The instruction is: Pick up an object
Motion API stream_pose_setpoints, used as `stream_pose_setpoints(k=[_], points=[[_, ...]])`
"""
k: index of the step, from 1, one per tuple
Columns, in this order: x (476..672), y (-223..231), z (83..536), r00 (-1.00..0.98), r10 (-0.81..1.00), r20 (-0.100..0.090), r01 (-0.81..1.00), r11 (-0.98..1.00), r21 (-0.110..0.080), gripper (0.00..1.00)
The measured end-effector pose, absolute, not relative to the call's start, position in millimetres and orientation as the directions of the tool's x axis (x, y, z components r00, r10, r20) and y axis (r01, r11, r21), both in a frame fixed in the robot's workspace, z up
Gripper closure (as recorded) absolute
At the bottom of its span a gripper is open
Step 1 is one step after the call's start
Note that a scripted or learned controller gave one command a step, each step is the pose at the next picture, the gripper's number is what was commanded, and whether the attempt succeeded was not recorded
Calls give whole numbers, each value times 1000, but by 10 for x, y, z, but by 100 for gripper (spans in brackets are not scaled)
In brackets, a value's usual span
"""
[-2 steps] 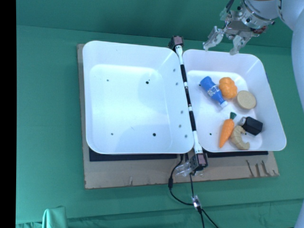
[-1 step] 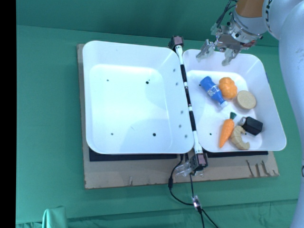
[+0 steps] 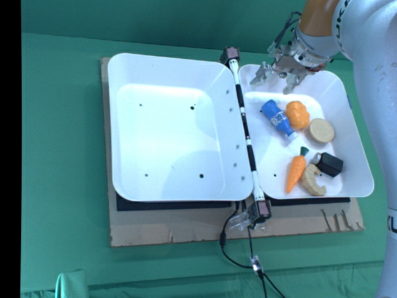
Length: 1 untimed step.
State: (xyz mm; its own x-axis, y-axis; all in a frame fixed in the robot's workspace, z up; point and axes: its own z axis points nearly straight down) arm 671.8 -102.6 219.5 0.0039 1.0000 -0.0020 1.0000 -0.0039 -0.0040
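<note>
Pincer (image 3: 276, 81) above, blue bottle (image 3: 277, 118) just below

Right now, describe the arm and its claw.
The arm is smooth light grey with dark KUKA lettering and an orange band above the wrist. The claw is bare grey metal with thin dark cables looping at its side.
</note>
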Motion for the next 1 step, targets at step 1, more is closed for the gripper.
stream_pose_setpoints(k=[1], points=[[6735, -1042, 1932, 4, 1000, -3, 1000, -3, 7, 0]])
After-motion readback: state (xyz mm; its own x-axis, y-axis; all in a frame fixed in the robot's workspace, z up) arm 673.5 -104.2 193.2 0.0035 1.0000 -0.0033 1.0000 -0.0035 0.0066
